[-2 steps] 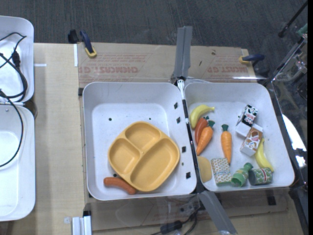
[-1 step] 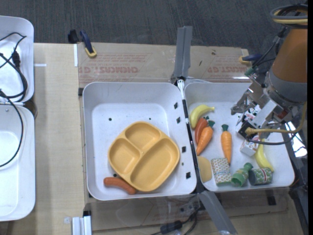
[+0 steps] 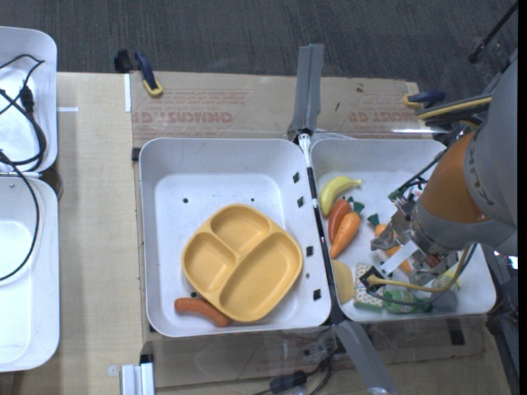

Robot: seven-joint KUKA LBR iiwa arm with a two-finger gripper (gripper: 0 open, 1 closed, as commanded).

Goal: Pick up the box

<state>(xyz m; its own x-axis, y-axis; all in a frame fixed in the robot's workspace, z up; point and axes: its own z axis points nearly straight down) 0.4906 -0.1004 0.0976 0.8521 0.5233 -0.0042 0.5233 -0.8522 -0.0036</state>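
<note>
The box [image 3: 368, 290] is small, pale with green print, and lies near the front left corner of the right bin [image 3: 387, 156]. A yellowish cable or rod runs across its right end. My gripper [image 3: 401, 252] hangs low over the right bin's middle, just above and to the right of the box. The grey arm with its orange band [image 3: 451, 186] rises behind it. The wrist hardware hides the gripper's tips and whatever lies right beneath them.
A banana [image 3: 338, 191] and two carrots [image 3: 344, 229] lie in the right bin's left half, and a tan flat piece [image 3: 342, 278] sits beside the box. The left bin [image 3: 165, 245] holds a yellow divided plate [image 3: 242, 260] and a sausage [image 3: 200, 309].
</note>
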